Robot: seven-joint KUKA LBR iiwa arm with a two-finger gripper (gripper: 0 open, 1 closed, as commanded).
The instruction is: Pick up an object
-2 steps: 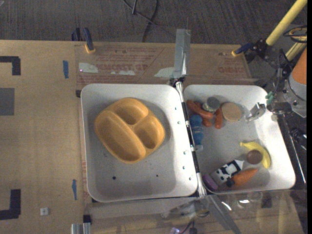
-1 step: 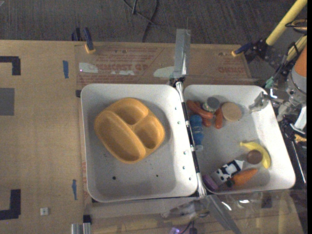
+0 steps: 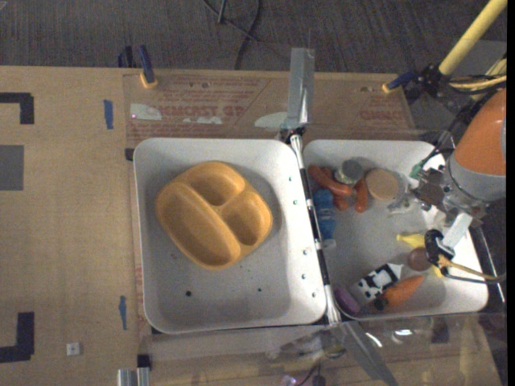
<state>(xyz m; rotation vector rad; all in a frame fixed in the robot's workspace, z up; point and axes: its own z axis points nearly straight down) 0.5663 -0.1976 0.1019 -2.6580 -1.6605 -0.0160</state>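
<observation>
The right bin (image 3: 366,240) holds several small objects. Two orange-red sausages (image 3: 331,183) lie near its back left, next to a grey round piece (image 3: 351,170) and a tan disc (image 3: 381,185). A blue bottle (image 3: 323,215) lies along the left wall. A yellow banana (image 3: 410,238) and a brown lump (image 3: 418,258) sit at the right. A black-and-white cow-patterned item (image 3: 378,282), an orange carrot (image 3: 405,289) and a purple piece (image 3: 348,300) lie at the front. My gripper (image 3: 417,195) hangs low over the bin's right side, just right of the tan disc and above the banana.
The left bin (image 3: 161,296) holds a yellow divided plate (image 3: 213,213). The arm's orange band (image 3: 485,139) stands over the right bin's right rim. A yellow pole (image 3: 475,26) and cables lie at the back right. Cardboard and a wooden bench surround the bins.
</observation>
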